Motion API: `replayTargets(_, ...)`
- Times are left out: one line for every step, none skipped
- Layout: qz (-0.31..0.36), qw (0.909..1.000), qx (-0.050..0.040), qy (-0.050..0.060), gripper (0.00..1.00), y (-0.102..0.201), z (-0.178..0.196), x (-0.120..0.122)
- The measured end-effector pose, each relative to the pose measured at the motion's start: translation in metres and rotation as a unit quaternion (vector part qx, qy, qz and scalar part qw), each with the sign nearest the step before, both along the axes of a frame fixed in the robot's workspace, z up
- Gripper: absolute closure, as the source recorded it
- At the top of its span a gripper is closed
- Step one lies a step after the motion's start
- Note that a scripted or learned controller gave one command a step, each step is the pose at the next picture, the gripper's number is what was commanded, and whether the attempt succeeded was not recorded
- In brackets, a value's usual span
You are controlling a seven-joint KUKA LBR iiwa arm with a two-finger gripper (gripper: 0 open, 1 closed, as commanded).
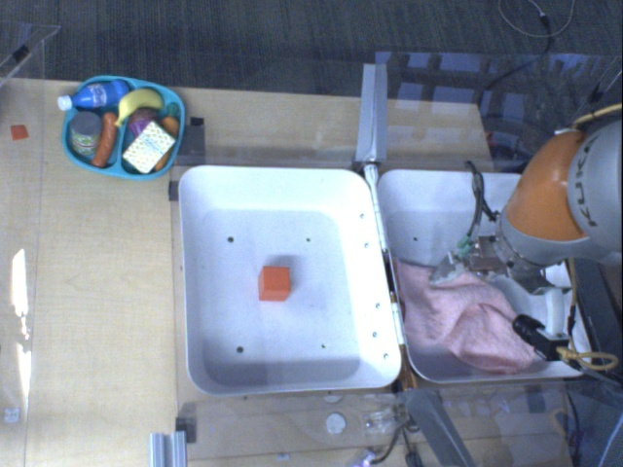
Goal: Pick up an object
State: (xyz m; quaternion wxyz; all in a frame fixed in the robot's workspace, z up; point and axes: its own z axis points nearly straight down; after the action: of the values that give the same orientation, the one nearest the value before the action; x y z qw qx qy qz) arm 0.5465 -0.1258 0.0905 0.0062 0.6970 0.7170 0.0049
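One pink cloth (465, 321) is lying bunched up in the right bin (428, 202); it is looking soft, light and floppy; pinching a raised fold should be working best; the gripper (467, 258) is hanging over its top edge; an orange block (275, 283) is sitting in the left bin (224, 202).

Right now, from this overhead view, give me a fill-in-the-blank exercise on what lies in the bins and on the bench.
1. The orange block lies in the ____ bin.
2. The cloth in the right bin is ____ in colour.
3. The blue tray of toy food sits at the bench's far ____ corner.
4. The gripper is over the ____ bin.

Missing words: left; pink; left; right
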Motion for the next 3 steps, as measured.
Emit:
replayTargets(0.001,1.0000,-0.0014,-0.005,1.00,0.000,0.012,0.004)
replayTargets(0.075,0.9972,-0.0010,0.004,1.00,-0.008,0.075,0.077)
replayTargets(0.127,0.9919,-0.0014,0.004,1.00,0.052,0.123,0.075)
